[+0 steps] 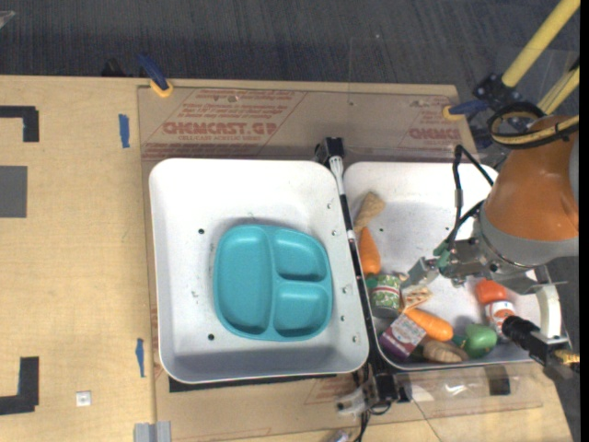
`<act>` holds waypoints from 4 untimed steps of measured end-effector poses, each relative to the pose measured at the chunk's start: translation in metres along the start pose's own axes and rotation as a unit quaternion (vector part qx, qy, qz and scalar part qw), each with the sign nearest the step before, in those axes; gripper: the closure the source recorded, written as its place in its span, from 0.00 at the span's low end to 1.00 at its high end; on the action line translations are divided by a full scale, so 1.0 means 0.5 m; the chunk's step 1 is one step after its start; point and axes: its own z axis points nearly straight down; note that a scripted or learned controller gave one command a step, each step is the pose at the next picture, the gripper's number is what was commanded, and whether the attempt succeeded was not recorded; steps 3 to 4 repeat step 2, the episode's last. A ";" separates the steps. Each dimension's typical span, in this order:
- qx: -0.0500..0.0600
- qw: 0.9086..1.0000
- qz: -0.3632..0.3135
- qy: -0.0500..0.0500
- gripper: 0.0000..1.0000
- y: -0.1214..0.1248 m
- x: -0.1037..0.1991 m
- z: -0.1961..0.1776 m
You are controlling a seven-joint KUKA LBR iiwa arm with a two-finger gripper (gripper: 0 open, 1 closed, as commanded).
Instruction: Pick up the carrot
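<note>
Your pincer [433, 267] hovers over the middle of the right bin [414, 187], and you cannot tell from here how it is set. The carrot [368, 250] lies at that bin's left wall, up and to the left of the pincer, apart from it. A teal divided plate [272, 282] sits in the left bin [184, 201].

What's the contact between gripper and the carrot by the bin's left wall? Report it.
Apart. The camera view shows bare white bin floor between the gripper and the carrot.
</note>
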 end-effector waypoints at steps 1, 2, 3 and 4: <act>-0.004 0.992 -0.128 -0.001 0.00 -0.005 -0.097 0.175; -0.005 0.992 -0.127 -0.001 1.00 -0.003 -0.097 0.157; -0.005 0.992 -0.127 -0.001 1.00 -0.003 -0.097 0.157; -0.005 0.992 -0.127 -0.001 1.00 -0.003 -0.097 0.157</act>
